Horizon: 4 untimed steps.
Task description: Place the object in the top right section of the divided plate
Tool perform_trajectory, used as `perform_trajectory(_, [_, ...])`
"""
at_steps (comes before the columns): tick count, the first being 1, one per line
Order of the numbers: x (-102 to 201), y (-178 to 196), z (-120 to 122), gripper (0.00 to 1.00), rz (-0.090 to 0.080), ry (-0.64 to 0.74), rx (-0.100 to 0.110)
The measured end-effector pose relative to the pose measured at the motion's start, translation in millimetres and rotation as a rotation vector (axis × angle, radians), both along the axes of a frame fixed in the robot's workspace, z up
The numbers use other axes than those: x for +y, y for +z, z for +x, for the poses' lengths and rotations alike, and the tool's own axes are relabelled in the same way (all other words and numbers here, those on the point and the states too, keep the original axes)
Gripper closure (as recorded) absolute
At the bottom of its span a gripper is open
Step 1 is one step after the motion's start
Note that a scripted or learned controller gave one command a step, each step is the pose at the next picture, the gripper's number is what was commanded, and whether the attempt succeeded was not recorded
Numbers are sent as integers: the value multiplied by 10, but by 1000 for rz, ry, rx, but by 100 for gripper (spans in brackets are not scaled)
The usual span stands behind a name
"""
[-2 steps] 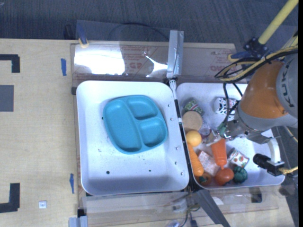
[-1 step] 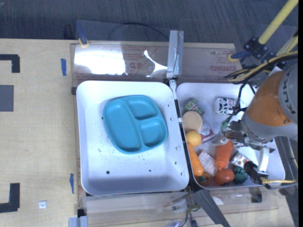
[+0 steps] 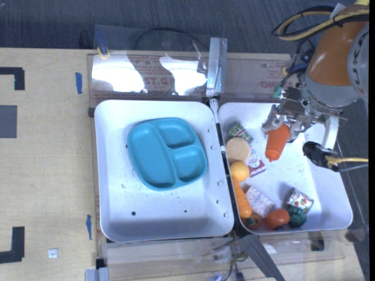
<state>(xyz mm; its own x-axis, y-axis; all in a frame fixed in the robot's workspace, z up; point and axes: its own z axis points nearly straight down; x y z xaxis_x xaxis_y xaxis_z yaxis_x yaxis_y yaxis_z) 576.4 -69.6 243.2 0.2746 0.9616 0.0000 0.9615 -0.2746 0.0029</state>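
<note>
In the camera view, the left bin (image 3: 111,174) holds a blue divided plate (image 3: 168,152), and all its sections are bare. The right bin (image 3: 328,186) holds the other toys: a round bun (image 3: 237,149), a yellow fruit (image 3: 239,171), a long carrot (image 3: 242,199), a tomato (image 3: 278,218), a small can (image 3: 299,201) and some packets too small to read. The gripper (image 3: 280,127) hangs over the right bin, its jaws clamped on an orange carrot-like object (image 3: 276,143), which tilts down. The arm's orange band (image 3: 334,54) is cut off at the right edge.

Pale wooden bench (image 3: 41,174), perhaps dark carpet (image 3: 176,4) beyond.
</note>
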Motion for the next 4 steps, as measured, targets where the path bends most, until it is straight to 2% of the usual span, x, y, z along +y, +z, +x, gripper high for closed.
perform_trajectory(1, [-481, -1446, 82, 100, 1, -865, 7])
perform_trajectory(2, [-707, -1279, 557, 100, 0, -859, 20])
perform_trajectory(3, [-1131, -1507, 68, 100, 1, -1020, -1])
perform_trajectory(4, [-980, -574, 675, 100, 3, -949, 1])
